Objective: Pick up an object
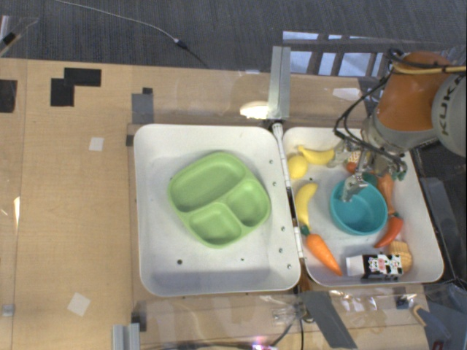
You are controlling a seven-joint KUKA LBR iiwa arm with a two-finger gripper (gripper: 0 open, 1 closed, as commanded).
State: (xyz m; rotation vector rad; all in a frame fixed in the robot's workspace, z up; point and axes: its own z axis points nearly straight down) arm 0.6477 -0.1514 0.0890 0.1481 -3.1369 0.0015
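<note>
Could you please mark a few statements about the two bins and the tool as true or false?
1. The green divided plate lies in the left bin. True.
2. The teal bowl sits in the left bin. False: it is in the right bin.
3. The tool hangs over the teal bowl. True.
4. The carrot lies on the green plate. False: it lies in the right bin, near the divider.
5. A banana lies left of the bowl. True.

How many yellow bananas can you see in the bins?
2 bananas, both in the right bin. One banana lies at the top, by the far wall. The other banana lies along the divider, left of the blue bowl. The arm could hide more.
</note>
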